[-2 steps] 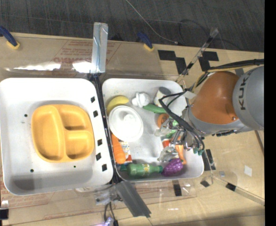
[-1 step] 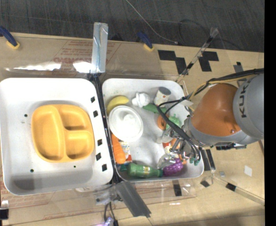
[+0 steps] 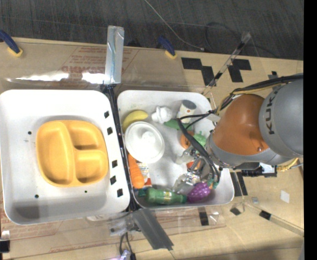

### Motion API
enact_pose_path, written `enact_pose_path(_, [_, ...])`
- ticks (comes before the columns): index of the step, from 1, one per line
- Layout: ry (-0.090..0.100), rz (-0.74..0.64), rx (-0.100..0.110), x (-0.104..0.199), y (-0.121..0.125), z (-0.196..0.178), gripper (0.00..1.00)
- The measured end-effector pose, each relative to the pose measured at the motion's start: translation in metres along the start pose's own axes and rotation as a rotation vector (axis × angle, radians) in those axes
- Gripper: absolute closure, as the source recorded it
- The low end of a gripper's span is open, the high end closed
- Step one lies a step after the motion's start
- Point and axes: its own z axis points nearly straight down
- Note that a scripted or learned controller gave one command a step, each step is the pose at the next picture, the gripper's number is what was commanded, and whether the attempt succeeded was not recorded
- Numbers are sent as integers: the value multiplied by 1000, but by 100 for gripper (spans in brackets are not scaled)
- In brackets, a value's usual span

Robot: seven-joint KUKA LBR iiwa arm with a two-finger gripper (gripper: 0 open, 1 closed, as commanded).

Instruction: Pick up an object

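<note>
Two white bins sit side by side on the table (image 3: 50, 58). The left bin (image 3: 18, 107) holds a yellow divided tray (image 3: 72, 151), lying flat near the bin's centre.

The right bin (image 3: 147, 97) holds a crowd of small items. A white bowl (image 3: 145, 141) sits at centre-left, with a yellow lemon (image 3: 134, 117) just behind it. A small white piece (image 3: 161, 114) lies beside the lemon, and a white cup with a grey top (image 3: 187, 108) stands near the back wall. An orange carrot (image 3: 136, 175) lies along the left wall, in front of the bowl. A green bottle-like item (image 3: 161, 195) lies on its side along the front wall. Purple grapes (image 3: 200, 191) rest at the front right corner, touching the bottle's end. A green item (image 3: 193, 137) lies right of the bowl, partly hidden by cables.

The arm (image 3: 277, 123) enters from the right, its orange band over the bin's right edge. The end effector (image 3: 196, 169) is down inside the right bin, just above the grapes and close beside the bowl. Cables and metal parts clutter it, so I cannot tell how far it is open, nor whether it has hold of anything. The grapes and bottle lie on the bin floor.
</note>
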Motion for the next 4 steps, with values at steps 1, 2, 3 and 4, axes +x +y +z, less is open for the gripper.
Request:
enact_pose_path(1, [-1, -30, 1, -2, 4, 0, 0])
enact_pose_path(2, [-1, -31, 1, -2, 4, 0, 0])
enact_pose_path(3, [-1, -31, 1, -2, 4, 0, 0])
enact_pose_path(4, [-1, -31, 1, -2, 4, 0, 0])
